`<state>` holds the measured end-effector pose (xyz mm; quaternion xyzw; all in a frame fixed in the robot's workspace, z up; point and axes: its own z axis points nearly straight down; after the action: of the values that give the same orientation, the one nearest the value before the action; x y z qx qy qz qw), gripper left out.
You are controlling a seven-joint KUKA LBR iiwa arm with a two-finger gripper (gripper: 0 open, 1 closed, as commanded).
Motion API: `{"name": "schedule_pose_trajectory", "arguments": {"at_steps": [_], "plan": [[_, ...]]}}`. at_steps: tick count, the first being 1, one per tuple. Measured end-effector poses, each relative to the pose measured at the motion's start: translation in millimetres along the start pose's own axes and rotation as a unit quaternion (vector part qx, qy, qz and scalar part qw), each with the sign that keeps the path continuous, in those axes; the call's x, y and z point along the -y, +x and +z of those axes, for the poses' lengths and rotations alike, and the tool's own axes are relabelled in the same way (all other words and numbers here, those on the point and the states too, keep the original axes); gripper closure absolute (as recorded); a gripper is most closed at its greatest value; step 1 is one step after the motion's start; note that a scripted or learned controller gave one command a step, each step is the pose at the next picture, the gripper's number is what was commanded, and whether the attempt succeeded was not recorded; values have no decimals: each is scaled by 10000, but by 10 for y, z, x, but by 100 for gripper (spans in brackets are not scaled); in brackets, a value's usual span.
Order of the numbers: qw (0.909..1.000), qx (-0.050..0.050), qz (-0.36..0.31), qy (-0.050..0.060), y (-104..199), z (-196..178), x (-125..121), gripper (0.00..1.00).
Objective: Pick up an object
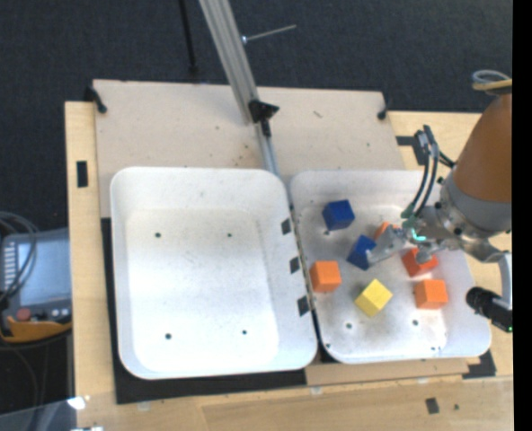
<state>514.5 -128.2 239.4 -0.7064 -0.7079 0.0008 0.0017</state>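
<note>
Hovering low in the right bin (338, 191), the gripper (401, 243) (finger state unreadable) crowds the blue cube (361, 253) — beside a red block (419, 262).

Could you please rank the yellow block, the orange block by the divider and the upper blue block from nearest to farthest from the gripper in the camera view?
Measured from the gripper:
1. Yellow block, below and slightly left of it.
2. Upper blue block, up and to its left, about as near; too close to call.
3. Orange block by the divider, farthest left.
</note>
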Motion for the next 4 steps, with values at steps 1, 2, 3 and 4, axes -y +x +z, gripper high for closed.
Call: {"name": "schedule_pose_trajectory", "arguments": {"at_steps": [1,2,3,4], "plan": [[10000,5,10,-26,-2,-21,-8,0],[10000,10,16,5,-79,518,-80,0],[10000,6,23,6,14,1030,-64,0],[10000,37,32,-56,-27,1404,-88,0]]}}
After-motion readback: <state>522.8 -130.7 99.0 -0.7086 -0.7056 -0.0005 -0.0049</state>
